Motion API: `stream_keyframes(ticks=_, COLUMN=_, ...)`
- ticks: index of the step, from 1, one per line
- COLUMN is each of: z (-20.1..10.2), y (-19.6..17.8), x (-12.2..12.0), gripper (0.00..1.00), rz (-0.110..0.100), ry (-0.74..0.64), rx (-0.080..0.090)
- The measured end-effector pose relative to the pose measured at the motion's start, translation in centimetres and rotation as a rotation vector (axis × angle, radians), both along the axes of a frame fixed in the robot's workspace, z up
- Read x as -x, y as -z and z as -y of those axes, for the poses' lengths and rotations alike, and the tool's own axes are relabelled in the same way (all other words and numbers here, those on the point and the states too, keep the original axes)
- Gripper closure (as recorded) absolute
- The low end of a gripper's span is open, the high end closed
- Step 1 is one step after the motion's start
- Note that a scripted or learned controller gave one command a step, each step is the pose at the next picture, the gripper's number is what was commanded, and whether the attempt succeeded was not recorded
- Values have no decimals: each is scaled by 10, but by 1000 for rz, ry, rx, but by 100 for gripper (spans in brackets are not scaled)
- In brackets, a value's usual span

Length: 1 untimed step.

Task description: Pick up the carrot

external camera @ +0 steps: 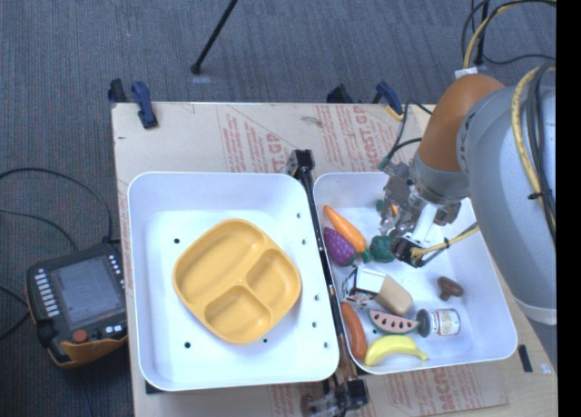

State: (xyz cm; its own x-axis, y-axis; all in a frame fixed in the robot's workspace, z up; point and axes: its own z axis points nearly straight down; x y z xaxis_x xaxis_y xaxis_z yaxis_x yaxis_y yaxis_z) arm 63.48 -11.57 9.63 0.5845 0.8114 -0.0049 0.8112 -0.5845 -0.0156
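The carrot point(344, 226) lies just left of the gripper point(396, 232), slanting down to the right. I cannot tell its grip.

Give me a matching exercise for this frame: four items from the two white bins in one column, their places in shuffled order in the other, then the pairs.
Things:
1. orange toy carrot
2. yellow sectioned plastic plate
3. yellow toy banana
4. purple toy grape bunch

Places:
A. near front edge of right bin
B. middle of left bin
C. right bin's left side, just left of the gripper
D. directly below the carrot, against it

Pairs: 1-C, 2-B, 3-A, 4-D
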Motion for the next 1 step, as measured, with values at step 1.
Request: stream_keyframes(ticks=1, z=-20, y=11, x=68, gripper=100, rz=2, ry=119, rx=1)
